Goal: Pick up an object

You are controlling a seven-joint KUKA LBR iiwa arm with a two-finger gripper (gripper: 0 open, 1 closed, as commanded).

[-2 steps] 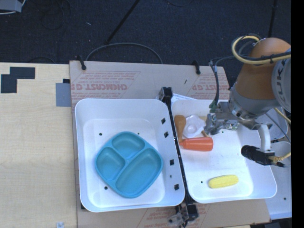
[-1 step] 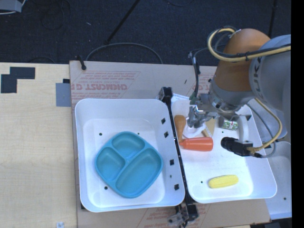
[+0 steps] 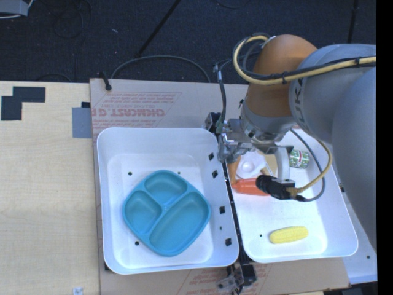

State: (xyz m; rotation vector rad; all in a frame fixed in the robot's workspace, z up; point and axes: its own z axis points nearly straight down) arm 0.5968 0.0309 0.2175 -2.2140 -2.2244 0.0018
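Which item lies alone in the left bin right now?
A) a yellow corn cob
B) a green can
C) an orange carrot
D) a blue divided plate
D: the blue divided plate sits by itself in the left bin, while the corn cob and carrot lie in the right bin.

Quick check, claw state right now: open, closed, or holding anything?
Claw: cannot be told; it sits low in the right bin, over the orange item, under the wrist.
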